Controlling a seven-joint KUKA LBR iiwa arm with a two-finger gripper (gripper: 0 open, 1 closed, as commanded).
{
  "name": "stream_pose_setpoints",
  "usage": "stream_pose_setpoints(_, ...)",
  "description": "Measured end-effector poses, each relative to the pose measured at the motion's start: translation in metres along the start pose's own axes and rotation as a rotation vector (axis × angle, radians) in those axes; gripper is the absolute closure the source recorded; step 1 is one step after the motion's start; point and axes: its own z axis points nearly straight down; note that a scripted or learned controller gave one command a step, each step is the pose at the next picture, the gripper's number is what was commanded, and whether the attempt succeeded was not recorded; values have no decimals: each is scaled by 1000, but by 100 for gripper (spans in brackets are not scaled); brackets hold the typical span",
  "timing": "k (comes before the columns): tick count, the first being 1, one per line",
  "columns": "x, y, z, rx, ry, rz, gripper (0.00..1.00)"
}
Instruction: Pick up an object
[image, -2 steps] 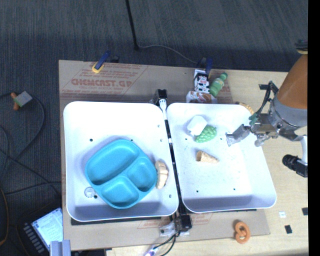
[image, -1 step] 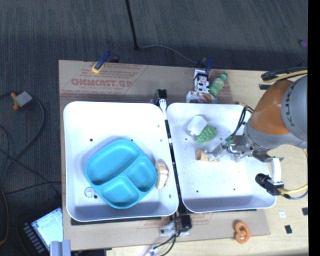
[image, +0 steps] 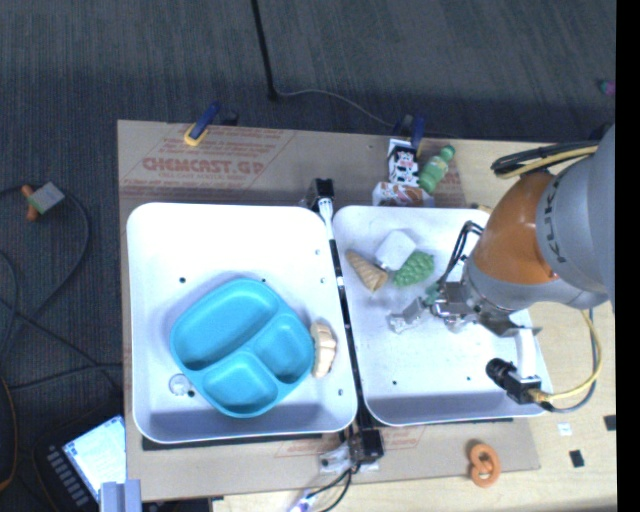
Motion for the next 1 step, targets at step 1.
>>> stream_pose_setpoints(1, 8, 63, -17, 10, 5, -2, 0)
